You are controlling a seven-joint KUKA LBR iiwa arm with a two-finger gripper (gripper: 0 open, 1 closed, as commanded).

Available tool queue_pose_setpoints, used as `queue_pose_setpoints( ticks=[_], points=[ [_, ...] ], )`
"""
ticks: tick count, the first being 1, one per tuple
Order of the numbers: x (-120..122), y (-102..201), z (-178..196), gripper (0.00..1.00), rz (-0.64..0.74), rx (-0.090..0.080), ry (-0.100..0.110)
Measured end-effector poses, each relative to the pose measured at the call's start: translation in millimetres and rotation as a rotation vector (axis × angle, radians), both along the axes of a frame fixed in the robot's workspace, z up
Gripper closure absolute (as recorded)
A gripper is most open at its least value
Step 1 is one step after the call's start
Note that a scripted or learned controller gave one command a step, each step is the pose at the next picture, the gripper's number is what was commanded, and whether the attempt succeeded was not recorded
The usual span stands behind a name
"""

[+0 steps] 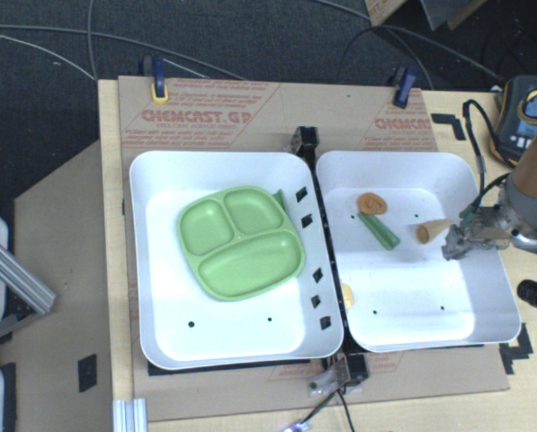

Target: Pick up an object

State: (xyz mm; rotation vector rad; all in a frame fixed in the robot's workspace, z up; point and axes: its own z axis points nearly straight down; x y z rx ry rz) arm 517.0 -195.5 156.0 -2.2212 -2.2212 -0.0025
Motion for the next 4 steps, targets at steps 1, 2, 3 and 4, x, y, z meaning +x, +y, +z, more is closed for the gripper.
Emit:
queue_pose_setpoints(
  ticks=[1,2,3,4],
  points=[
    [-2.3,-0.5,44.0,1.0,0.001,-0.003,-0.004],
    [-1.0,-0.8,79.8,1.0,0.001,-0.003,-0.005],
    [-8.5,54.9,69.0,1.0,0.006,0.003,0.004],
    [-7.5,99.1,70.2,1.0,0.005,0.002,0.003]
  ],
)
